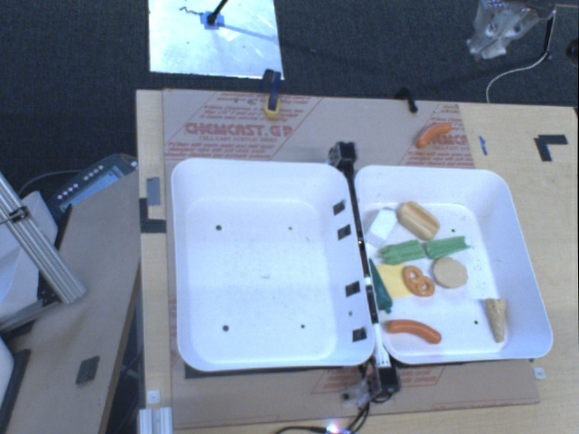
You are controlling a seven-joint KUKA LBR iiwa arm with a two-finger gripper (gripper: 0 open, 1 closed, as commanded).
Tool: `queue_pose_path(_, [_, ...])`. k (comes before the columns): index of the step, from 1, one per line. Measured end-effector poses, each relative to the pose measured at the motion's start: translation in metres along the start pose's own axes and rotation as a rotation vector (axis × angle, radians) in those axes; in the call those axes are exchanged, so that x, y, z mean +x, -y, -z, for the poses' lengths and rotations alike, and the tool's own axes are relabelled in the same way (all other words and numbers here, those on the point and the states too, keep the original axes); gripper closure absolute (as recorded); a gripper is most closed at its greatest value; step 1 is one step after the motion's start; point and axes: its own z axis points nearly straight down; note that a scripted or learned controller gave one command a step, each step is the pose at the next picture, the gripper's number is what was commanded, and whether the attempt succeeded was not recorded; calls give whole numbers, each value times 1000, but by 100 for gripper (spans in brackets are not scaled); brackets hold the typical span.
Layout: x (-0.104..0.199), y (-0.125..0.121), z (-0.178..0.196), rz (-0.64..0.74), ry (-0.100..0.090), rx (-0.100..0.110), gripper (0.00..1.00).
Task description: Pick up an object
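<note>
Toy foods, among them a sausage (414,331), lay in the right bin (520,233), well apart from the tool (493,30) at top right; its finger state could not be told.

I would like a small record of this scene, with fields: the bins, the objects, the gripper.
left bin: white, shallow, nothing inside it
right bin: holds toy foods
contents: bread roll, green stick, pretzel, round biscuit, sausage, cone, yellow slice
outside bins: second sausage on the board behind the right bin
gripper: top right, away from both bins, fingers unclear
</note>
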Motion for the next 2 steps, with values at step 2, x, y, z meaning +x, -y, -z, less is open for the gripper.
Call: queue_pose_path(2, [6, 0, -16, 3, 0, 1, 100])
